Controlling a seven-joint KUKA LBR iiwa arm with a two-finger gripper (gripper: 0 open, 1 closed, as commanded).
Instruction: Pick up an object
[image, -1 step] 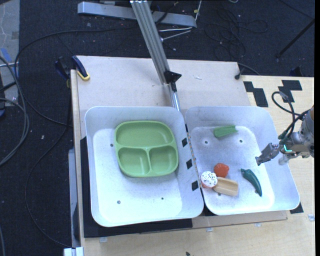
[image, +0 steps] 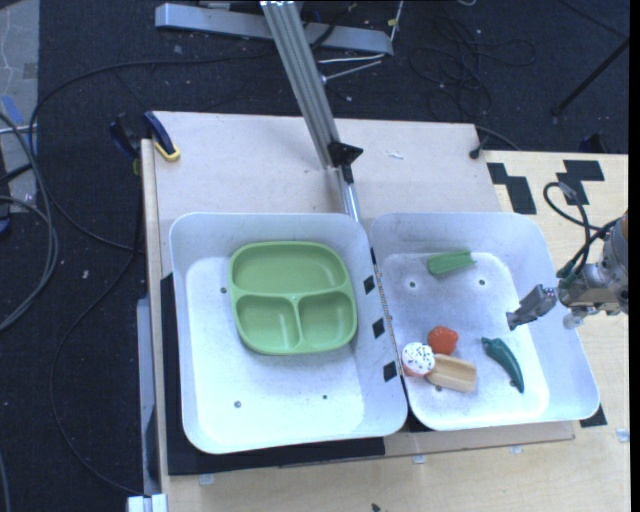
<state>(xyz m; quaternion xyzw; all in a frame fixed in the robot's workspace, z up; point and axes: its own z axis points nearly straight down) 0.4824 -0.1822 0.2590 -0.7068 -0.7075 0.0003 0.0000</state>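
Camera view | claw (image: 530, 306) at right bin's right edge, grip state can't tell, holds nothing visible | nearest: dark green pepper (image: 503, 361) just below | risk: rim clip, pepper skids off.

I see bare floor in the middle of the right white bin (image: 520, 232). Near its front edge, the orange round thing (image: 442, 339), the tan block (image: 453, 375) and maybe a dotted white ball (image: 417, 358) crowd together.
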